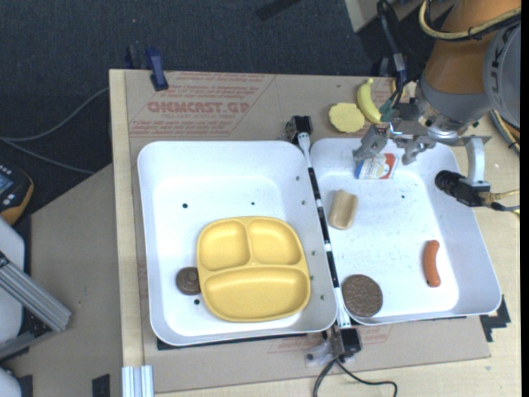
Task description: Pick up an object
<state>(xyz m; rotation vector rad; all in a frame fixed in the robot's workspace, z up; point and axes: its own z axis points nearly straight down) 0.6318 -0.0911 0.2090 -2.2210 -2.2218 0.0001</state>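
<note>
the arm reaches in from the right, and its fingers [388, 145] hang over the far end of the right bin [463, 300], spread apart with one tip to each side. just below and between them lies a small white carton with red and blue print [377, 168], resting on the bin floor near the far wall; the fingers straddle its upper edge but do not visibly clamp it (whether they touch it cannot be told). nearer the middle of that bin a tan cylinder [342, 209] lies close to the divider, a brown round disc [362, 295] sits at the near corner, and a sausage [431, 264] lies toward the right side. the left bin [165, 180] holds a yellow divided plate [251, 267] with a small brown disc [188, 281] touching its left edge. on the tabletop [207, 106] beyond the right bin rest a banana [368, 101] and a yellow round piece [346, 117].
</note>
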